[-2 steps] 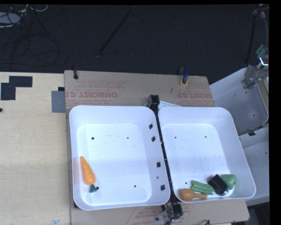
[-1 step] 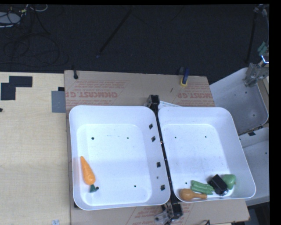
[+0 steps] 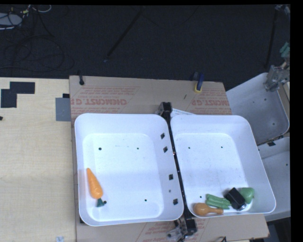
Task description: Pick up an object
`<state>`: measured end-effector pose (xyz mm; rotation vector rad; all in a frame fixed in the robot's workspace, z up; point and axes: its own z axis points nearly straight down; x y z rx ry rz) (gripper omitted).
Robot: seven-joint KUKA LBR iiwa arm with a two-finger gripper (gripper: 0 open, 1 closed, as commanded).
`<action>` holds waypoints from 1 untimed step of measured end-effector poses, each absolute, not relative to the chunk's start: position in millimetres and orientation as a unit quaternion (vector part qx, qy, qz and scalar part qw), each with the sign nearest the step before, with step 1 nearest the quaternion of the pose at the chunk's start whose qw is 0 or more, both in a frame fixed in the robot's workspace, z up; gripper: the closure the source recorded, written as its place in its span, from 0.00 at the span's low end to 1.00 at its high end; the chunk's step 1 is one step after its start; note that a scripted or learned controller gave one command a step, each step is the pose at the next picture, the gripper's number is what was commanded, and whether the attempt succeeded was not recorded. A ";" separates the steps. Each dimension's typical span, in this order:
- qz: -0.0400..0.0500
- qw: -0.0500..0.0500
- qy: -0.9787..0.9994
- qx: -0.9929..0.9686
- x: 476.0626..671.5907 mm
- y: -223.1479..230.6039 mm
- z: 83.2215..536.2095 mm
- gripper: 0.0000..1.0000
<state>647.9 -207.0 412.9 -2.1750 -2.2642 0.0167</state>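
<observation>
At the near edge of the right bin (image 3: 265,189), tight in its near right corner, lie four small things in a cluster. Nearest is an orange pear-shaped toy (image 3: 207,209), its thin end pointing right. Just behind it lies a green pod (image 3: 218,202), touching or almost touching it. A black block (image 3: 235,198) sits to the right of the pod, tilted, and a rounded green lump (image 3: 247,193) pokes out from behind the block against the bin wall.

In the left bin (image 3: 118,124), near its left wall, a toy carrot (image 3: 94,184) lies lengthwise, its dark green stub (image 3: 100,203) toward the near side. It is well apart from the cluster in the other bin.

Between the two bins runs a dark strip with small black clips (image 3: 171,177) along it. Both bins rest on a cardboard sheet (image 3: 142,97) with red print. On the sheet's far edge stands a blue and yellow clamp (image 3: 199,82).

To the left is a pale wooden bench (image 3: 33,165) with black and grey patches at its far side. To the right lies a grey metal plate (image 3: 258,101). Farthest off, the floor is dark, with cables (image 3: 28,12).

Whether my hand is released, clenched or grasping anything, I cannot tell.
</observation>
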 end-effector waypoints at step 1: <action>0.006 0.001 -0.723 -0.691 648.5 -206.4 422.6 1.00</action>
